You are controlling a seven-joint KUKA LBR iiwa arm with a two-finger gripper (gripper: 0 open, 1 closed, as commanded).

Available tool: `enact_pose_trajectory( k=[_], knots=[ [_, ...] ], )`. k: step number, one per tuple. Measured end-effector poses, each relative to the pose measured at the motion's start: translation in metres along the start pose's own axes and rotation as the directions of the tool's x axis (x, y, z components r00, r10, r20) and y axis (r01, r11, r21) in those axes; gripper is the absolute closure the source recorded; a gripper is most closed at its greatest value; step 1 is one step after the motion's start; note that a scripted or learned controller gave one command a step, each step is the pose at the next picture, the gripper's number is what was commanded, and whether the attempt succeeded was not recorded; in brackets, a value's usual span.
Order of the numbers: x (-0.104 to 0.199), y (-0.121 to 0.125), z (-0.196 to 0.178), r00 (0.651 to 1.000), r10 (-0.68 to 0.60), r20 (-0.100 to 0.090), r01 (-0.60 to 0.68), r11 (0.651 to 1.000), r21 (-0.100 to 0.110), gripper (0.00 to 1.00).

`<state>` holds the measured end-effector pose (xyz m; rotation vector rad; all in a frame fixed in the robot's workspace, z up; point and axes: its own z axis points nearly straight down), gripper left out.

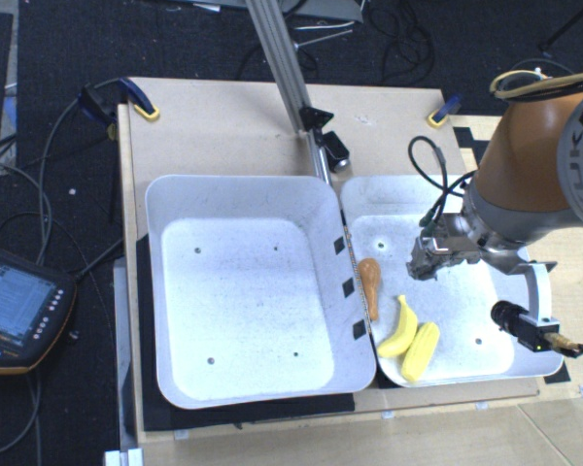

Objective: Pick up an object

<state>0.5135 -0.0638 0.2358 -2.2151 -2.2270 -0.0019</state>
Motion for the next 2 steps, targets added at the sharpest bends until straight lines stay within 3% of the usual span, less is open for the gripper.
enact_pose_trajectory(
  k=[2],
  knots=[
    [0.112, 0.009, -0.002, 1.0, 0.0, 0.0, 0.0, 1.0, 0.0, 1.0]
  ],
)
